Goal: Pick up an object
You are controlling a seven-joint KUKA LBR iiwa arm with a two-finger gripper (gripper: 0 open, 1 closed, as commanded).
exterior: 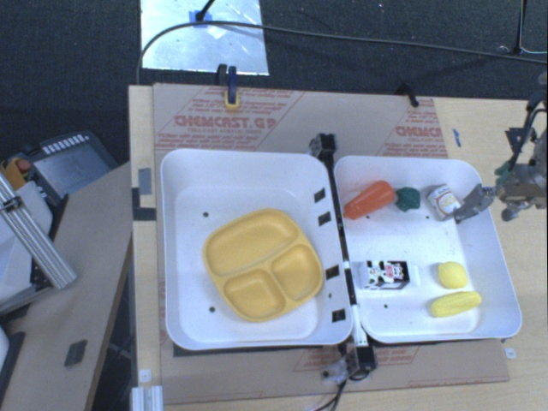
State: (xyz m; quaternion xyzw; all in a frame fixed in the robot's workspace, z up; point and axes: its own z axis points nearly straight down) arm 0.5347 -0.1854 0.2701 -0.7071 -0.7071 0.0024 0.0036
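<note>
The pincer [476, 202] reaches in over the right rim of the right-hand shallow white bin [505, 302], its metal tip pointing leftward and a little downward in the view, and whether it is released or clenched I cannot tell, since its end reads as a single grey blade; nothing is visible between its fingers. The nearest candidate is the small white cylindrical can with a printed label [443, 200], lying just beside the tip on its left, close enough that they may touch. Further left along the same line lie the dark green lumpy toy vegetable [408, 198] and then the orange plastic carrot [369, 199], whose long axis runs left-right with a slight upward tilt toward its right end. Toward the near edge sit the round yellow plastic lemon [452, 274], the elongated yellow plastic piece [455, 303] lying roughly left-right, and the small black-and-white printed carton [387, 273]. By count: one arm, two bins on the tabletop [141, 127], six loose items in the right bin, and one yellow three-compartment plastic tray [261, 265] in the left bin [184, 229]. A short move left and down would likely suit the can
</note>
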